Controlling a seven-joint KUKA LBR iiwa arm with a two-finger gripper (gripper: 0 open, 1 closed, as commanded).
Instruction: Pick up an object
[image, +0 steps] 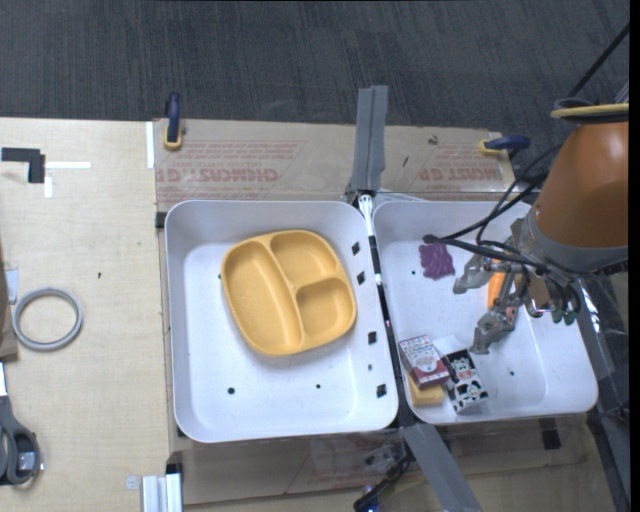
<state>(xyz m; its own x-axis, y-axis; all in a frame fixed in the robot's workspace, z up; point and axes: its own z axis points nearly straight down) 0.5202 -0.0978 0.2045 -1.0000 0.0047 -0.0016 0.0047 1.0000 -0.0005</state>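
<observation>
My gripper (482, 303) hangs over the middle of the right bin (560, 390), its two metal fingers (491, 329) spread open. A small orange object (494, 287) shows just beside the fingers, partly hidden by the wrist; I cannot tell whether it touches them. A purple lump (436, 259) lies to the gripper's upper left. At the bin's front left sit a red-and-white packet (423, 358), a black-and-white patterned box (463, 380) and a tan block (425, 394).
The left bin (200, 390) holds a yellow divided plate (290, 290). A grey tape ring (45, 318) and scissors (18, 452) lie on the bench at left. Cables trail from the arm over the right bin's far side.
</observation>
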